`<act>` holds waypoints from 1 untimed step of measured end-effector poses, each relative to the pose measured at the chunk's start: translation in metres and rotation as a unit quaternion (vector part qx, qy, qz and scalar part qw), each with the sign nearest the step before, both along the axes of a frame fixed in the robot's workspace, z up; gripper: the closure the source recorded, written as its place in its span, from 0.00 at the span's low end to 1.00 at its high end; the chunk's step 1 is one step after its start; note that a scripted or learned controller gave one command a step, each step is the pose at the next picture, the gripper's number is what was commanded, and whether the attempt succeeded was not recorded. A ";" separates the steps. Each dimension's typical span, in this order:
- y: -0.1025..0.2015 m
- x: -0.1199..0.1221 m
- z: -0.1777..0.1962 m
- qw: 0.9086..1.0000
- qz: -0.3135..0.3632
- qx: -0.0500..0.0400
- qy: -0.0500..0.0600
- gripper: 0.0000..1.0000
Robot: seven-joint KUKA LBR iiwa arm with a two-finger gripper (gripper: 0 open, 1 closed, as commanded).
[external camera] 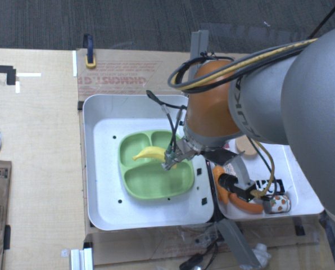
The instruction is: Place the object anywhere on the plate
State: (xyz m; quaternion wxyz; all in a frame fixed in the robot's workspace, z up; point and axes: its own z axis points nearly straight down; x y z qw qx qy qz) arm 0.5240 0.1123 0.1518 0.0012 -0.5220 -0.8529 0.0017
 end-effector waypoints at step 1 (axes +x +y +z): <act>0.000 0.000 0.000 1.000 0.000 0.000 0.000 0.00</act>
